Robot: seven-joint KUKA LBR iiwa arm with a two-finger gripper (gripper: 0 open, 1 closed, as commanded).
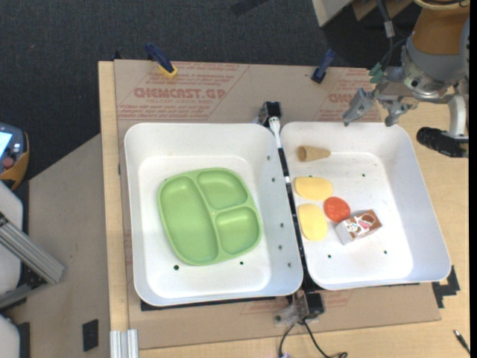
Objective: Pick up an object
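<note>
Above the right bin's far rim, the end effector (pixel 374 109) is hovering with fingers spread wide, gripping nothing. The approach is just beginning. Below it in the right bin (pixel 417 170) are lying a cone (pixel 314 153), two yellow pieces (pixel 312 188), an orange ball (pixel 336 208) and a small carton (pixel 358 226); next, descending onto one.

Arm (pixel 440 21) cut off by top edge; carton (pixel 359 226) print illegible.

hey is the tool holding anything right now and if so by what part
Nothing is held. The tool hangs open above the far edge of the right bin, with only air between its fingers. The small items lie untouched in that bin.
</note>
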